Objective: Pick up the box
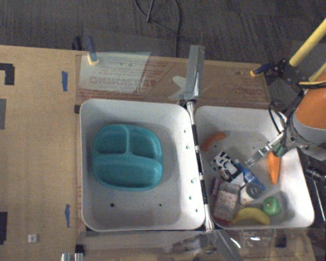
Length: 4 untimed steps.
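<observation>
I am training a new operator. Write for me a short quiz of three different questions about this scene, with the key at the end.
1. True or false: the teal divided plastic plate lies in the right white bin.
2. Which thing lies nearest the front wall of the right white bin? A. the orange toy carrot B. the yellow toy banana C. the black-and-white patterned box
3. Fill in: the small green round toy fruit lies just ____ of the yellow toy banana.

Key: 1 false, it lies in the left white bin; 2 B; 3 right.
</observation>
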Tool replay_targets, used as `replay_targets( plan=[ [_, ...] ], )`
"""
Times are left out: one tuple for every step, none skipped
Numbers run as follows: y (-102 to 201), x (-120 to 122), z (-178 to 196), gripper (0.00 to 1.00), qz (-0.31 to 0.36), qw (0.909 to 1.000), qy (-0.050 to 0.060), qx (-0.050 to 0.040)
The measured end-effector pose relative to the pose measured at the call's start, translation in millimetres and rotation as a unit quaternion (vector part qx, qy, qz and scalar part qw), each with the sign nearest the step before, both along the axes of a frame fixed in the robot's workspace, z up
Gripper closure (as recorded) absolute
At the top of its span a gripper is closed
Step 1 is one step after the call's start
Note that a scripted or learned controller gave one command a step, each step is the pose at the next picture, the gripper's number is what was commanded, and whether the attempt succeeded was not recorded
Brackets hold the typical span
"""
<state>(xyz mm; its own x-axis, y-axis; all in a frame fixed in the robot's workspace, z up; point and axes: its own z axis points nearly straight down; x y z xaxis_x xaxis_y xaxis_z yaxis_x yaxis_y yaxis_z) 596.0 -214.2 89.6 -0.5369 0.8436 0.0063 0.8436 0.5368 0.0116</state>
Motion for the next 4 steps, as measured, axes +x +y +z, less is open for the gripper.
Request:
replay_targets(
  plan=[
    [47, 63, -2, 0.0, 0.002, 1.0, 0.0, -0.0064],
    [8, 67, 113, 0.0, -0.001, 1.0, -0.002, -0.0073],
    [-6, 35, 348, 0.0, 0.031, 0.9995, -0.001, -0.0074],
    [-6, 37, 361, 1.0, 0.031, 0.9995, -0.006, -0.009]
  ],
)
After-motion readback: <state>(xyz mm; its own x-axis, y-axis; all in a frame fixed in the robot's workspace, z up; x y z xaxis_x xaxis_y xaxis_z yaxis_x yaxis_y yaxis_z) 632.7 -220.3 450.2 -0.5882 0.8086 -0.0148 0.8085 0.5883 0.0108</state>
